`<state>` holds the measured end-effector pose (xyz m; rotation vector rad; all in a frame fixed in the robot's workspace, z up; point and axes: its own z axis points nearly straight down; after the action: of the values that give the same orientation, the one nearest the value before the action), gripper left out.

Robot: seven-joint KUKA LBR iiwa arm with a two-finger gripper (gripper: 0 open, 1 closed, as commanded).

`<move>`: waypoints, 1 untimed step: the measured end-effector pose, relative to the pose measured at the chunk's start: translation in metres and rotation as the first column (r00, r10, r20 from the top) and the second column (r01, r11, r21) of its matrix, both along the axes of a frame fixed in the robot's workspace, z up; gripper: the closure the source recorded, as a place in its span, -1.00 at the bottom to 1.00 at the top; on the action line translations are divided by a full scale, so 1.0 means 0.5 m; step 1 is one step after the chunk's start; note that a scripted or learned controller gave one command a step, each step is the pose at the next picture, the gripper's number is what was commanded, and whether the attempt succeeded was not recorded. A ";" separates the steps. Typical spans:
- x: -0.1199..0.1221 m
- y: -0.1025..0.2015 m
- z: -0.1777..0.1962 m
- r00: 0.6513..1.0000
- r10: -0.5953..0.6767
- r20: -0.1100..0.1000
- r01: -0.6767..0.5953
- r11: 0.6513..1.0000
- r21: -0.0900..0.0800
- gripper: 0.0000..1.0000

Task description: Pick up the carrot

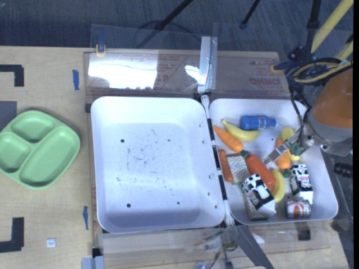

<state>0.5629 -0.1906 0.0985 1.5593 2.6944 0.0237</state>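
An orange carrot (228,138) lies in the upper left of the right bin (328,203), just under a yellow banana (242,131). A second, redder carrot-like piece with a green top (259,170) lies slantwise in the middle of that bin. My gripper (284,148) hangs low over the right half of the bin, to the right of both orange pieces and just above a small orange item (285,162). The grey arm with its orange band (336,102) comes in from the right edge.
The right bin also holds a blue bottle (257,121), a red sausage-like piece (225,167), a black-and-white carton (259,193), a second carton (301,179) and a can (297,208). The left bin (101,150) sits beside it. A green divided plate (38,149) rests at far left.
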 end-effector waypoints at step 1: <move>-0.002 -0.002 0.015 1.000 -0.002 -0.002 0.002 1.000 0.000 1.00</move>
<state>0.5622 -0.1914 0.1061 1.5632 2.6939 0.0218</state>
